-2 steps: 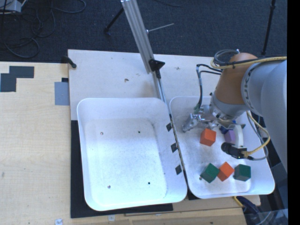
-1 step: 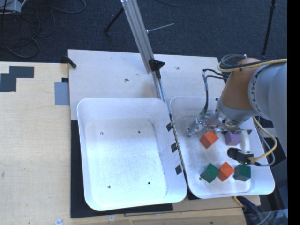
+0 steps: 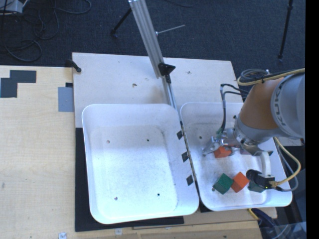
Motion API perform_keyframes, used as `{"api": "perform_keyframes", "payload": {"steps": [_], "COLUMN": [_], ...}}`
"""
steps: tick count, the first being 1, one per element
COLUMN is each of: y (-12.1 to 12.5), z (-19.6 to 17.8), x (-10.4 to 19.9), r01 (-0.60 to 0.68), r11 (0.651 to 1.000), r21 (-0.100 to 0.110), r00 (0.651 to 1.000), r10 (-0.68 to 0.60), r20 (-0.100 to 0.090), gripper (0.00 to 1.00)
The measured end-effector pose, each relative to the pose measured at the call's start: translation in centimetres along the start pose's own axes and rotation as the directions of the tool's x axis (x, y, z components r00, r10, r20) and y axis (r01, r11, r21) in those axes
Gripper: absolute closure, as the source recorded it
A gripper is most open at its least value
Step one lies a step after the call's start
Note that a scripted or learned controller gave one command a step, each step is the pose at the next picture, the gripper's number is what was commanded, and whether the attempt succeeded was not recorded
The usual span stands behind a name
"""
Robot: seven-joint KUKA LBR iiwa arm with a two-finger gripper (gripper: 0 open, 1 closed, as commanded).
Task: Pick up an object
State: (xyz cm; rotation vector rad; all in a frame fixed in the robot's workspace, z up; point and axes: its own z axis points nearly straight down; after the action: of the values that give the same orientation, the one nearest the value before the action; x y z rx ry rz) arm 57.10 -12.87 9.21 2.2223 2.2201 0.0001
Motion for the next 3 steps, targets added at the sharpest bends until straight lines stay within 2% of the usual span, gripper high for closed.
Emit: {"api": "perform_keyframes", "payload": {"steps": [1,2,3], "y": [0.1,3.3,1.0], "z": [-1.0,-12.3,-9.8], "x": [-0.1,4.2,11.0], "r01": [-0.004,0.005,0.006], "r11": [1.000,1.000,1.000], "r21": [0.001,-0.005,0.008], "r00": [1.000,1.000,1.000], "r10": [0.004,-0.005,-0.006], "r20": [-0.001,-0.001,-0.004], "gripper": [1.00,1.00,1.00]}}
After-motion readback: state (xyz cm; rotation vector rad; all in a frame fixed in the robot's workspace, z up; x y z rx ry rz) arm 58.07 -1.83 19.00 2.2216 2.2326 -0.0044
